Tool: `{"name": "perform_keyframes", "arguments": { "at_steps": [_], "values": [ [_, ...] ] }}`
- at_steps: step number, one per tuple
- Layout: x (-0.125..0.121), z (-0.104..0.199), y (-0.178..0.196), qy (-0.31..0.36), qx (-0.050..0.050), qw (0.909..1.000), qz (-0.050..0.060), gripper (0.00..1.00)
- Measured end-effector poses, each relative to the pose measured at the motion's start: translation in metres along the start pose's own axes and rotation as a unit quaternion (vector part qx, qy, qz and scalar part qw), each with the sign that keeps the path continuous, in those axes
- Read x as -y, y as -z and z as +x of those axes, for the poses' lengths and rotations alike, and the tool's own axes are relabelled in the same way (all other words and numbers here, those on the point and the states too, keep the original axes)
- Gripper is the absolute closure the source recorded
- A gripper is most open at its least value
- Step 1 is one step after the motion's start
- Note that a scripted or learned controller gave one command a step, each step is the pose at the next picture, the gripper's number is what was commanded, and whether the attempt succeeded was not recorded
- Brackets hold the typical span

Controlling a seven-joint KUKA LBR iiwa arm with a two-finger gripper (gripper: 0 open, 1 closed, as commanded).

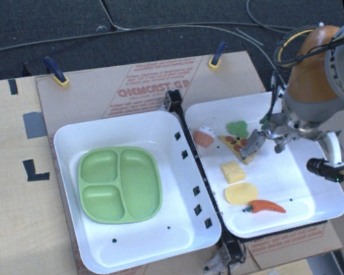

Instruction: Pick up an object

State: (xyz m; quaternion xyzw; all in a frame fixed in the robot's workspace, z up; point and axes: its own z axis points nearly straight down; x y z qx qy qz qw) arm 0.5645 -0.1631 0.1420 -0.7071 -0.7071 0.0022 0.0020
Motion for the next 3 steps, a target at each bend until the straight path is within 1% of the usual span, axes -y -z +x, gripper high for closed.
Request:
{"name": "perform_keyframes", "arguments": {
  "at_steps": [1, 2, 3],
  "values": [
    [-0.001, 0.000, -0.052, -0.001, 0.001, 1.0000, -0.004, 0.00],
    [-0.002, 0.001, -0.039, 0.001, 0.000, 1.0000, -0.005, 1.00],
    [-0.004, -0.009, 0.014, 0.000, 0.000, 1.0000, -0.004, 1.00]
  ]
}}
